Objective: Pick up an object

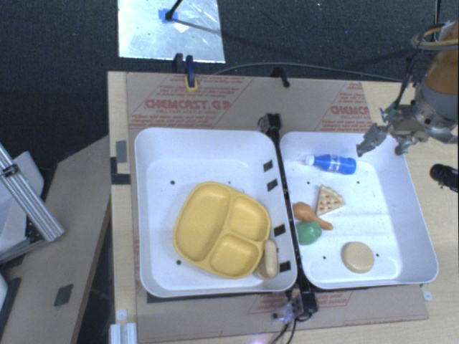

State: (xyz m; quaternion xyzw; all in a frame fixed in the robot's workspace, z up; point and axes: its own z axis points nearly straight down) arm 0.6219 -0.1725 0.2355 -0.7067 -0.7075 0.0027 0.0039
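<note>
Hovering over the far right corner of the right bin (416,213), the gripper (387,142) has its two dark fingers spread apart with nothing between them, above the grey arm's (437,84) metal wrist. Just beside and below it lies a blue bottle (336,164), a smooth plastic cylinder with a white cap pointing left. Nearer the middle sits a pizza slice (330,201), a flat tan triangle dotted red. Left of it, a glossy orange drumstick (310,214) touches a round green ball (309,232). A pale, matte, disc-shaped cookie (358,256) rests near the front wall. The left bin (154,192), smooth white plastic with rounded corners, holds a yellow tray (215,228) with three shallow compartments; a beige oblong bun (270,259) leans against its right front edge
</note>
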